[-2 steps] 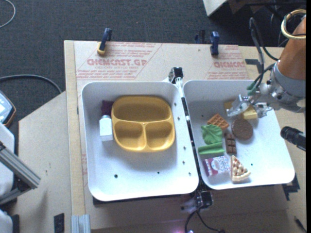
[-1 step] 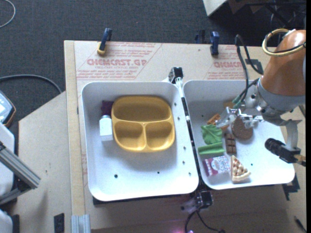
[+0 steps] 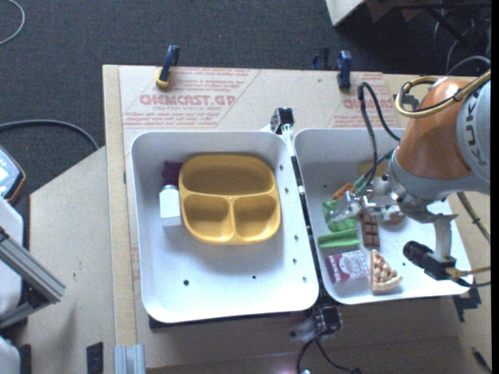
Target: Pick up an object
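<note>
Chocolate bar lying in right bin, long axis running near-to-far, just below and beside tool. We are judging it nearest candidate; short descent needed. We cannot tell tool state: wrist is masking it.

Crowding: green pieces touching bar's left side, red packet and pizza slice just nearer camera.

Left bin holding yellow tray, white bottle; well apart on worktop.

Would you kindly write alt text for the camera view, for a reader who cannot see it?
The grey and orange arm reaches from the right into the right bin, its hand low over toy food: green pieces, a chocolate bar, a pizza slice. The left bin holds a yellow divided tray beside a small white bottle.
</note>
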{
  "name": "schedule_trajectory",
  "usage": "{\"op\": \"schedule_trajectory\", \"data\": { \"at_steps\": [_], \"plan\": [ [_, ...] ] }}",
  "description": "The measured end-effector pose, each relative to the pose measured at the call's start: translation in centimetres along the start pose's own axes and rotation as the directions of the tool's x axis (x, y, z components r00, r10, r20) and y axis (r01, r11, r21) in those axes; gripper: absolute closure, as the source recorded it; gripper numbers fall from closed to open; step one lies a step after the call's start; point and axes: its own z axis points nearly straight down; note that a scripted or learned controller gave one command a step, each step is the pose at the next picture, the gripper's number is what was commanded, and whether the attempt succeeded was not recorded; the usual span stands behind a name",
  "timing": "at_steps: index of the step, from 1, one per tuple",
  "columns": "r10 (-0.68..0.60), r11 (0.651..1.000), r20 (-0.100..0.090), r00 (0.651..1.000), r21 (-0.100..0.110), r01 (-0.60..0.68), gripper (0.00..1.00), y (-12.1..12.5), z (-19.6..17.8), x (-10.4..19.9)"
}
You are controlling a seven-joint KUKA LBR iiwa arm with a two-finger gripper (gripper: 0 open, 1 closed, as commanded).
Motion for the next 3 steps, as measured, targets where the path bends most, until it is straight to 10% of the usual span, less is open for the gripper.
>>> {"op": "schedule_trajectory", "data": {
  "at_steps": [1,2,3],
  "plan": [
    [0.0,1.0,0.003,1.0,-0.01,0.0,0.0,0.1,5.1,0.0],
    [0.004,1.0,0.009,1.0,-0.02,-0.003,1.0,0.3,3.6,-0.2],
    [-0.001,1.0,0.004,1.0,-0.015,0.001,1.0,0.8,-0.7,-0.4]
  ]
}}
